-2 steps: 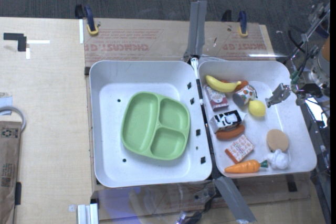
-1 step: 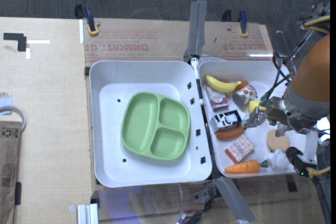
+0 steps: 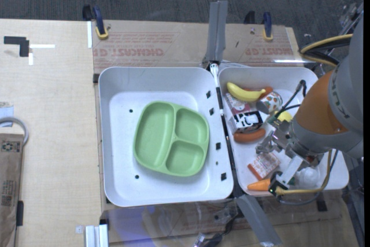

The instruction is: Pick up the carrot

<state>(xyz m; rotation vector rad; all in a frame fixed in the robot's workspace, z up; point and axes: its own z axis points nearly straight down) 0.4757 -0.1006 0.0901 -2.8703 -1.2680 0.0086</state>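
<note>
Your gripper sits low over the right bin, near its front edge, with the grey arm and its orange band coming in from the right. You can't tell the gripper's state from this angle; the wrist hardware covers it. The carrot lies just left of the gripper tip, orange, flat on the bin floor against the front wall, maybe touching the tip, hard to say. A red-and-white packet sits just up and left of the gripper. Farther behind it you see a red sausage-like item, a black-and-white card, and a banana near the back. Well to the left of the gripper, the left bin holds a green divided plate, lying flat.
</note>
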